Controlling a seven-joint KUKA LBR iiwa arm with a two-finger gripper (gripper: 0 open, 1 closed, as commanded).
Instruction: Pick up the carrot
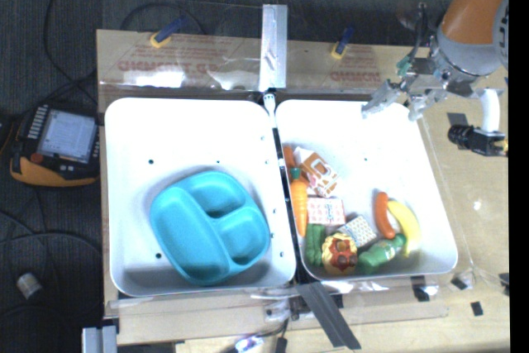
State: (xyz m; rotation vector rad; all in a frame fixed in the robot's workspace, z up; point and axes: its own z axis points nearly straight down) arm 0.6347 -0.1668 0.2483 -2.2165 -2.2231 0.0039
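The carrot (298, 207) is a slim orange stick with a green end toward the near wall, lying lengthwise in the right bin (368, 132) hard against the divider side, just beside a small box (324, 211) and above a heap of toy food that includes a banana (406, 222). The gripper (391, 101) hangs over the bin's far right corner, well apart from the carrot, its fingers spread and holding nothing. A blue tray (210, 226) sits in the left bin (140, 136).
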